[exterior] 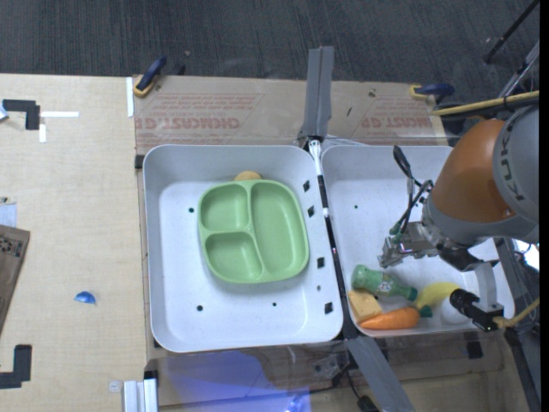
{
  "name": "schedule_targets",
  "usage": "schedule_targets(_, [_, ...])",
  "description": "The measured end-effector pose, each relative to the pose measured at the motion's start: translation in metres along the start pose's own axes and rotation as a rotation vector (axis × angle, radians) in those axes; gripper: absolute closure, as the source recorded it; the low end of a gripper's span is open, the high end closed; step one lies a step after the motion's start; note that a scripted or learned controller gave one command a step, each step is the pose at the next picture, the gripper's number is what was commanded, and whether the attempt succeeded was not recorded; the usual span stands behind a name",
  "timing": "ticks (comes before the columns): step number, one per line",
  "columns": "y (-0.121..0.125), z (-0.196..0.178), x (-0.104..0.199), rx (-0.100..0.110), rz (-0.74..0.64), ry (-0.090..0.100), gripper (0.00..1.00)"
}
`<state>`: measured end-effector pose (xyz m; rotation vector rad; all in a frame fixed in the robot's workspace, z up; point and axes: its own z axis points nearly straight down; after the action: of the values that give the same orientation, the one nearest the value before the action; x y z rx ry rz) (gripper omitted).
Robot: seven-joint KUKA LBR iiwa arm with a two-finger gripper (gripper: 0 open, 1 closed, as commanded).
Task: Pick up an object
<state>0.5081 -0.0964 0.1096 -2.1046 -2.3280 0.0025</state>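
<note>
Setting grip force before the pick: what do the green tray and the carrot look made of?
Tray: likely moulded plastic, with an even pale green, a matte sheen and rounded compartment ridges. Carrot: probably a plastic toy, being uniformly orange, smooth and slightly glossy; rubber can't be ruled out.

Two bins sit side by side on the bench, the left bin (163, 256) holding a divided plate (254, 230) near its middle, with a small rounded object (248, 176) just behind the plate's far edge. In the right bin (360, 196), a cluster lies along the near wall: a bottle (382, 282) on its side, a wedge-shaped piece (363, 304) and a carrot (390, 318) just in front of it, and a banana (437, 293) to their right. The gripper (396, 254) hangs just behind the bottle, with the arm (472, 183) reaching in from the right.
</note>
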Motion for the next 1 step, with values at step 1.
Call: schedule_targets(1, [0.0423,0.0203,-0.0126,0.0,-0.213,-0.001,1.0])
